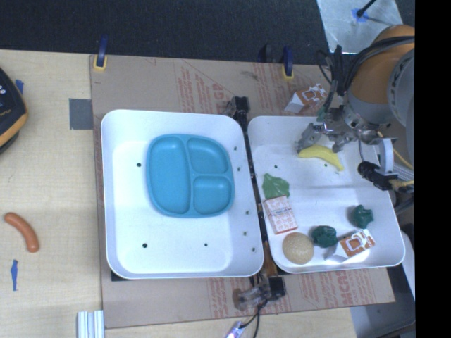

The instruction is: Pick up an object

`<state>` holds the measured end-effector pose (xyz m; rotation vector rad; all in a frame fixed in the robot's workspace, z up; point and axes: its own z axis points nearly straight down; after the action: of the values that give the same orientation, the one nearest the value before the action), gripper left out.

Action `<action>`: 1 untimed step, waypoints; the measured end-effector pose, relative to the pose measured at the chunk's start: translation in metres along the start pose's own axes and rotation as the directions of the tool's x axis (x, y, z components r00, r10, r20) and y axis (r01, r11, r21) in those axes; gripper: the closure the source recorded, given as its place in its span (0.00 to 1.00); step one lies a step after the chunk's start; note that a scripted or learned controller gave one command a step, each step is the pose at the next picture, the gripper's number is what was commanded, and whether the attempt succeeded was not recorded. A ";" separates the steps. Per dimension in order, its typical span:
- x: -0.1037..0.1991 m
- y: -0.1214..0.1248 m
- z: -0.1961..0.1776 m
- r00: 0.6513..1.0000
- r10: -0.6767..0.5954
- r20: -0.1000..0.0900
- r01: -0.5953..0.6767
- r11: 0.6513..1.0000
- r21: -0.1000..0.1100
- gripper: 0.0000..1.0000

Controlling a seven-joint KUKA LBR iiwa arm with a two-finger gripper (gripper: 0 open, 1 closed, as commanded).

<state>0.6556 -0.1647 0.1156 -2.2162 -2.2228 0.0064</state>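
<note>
The gripper (316, 136) hangs low over the right bin (394, 255), its fingers touching the yellow banana (323, 155) near the far wall; whether they grip it cannot be told. Nearer lie a green leaf (275, 186), a red card (280, 214), a tan ball (298, 248) and two dark green pieces (325, 235), well apart from it.

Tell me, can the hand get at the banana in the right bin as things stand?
Probably yes. The hand sits right at the banana, near the right bin's far side, with bare bin floor around the fruit and the other items lying nearer the front.

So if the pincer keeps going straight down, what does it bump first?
Probably the yellow banana. The pincer sits right over its upper end in the right bin, though one slanted view leaves the height unclear.
</note>
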 end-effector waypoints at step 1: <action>-0.019 0.000 0.024 1.000 0.000 -0.002 0.000 1.000 0.001 0.00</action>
<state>0.6557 -0.1833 0.0919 -2.2147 -2.2212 0.0060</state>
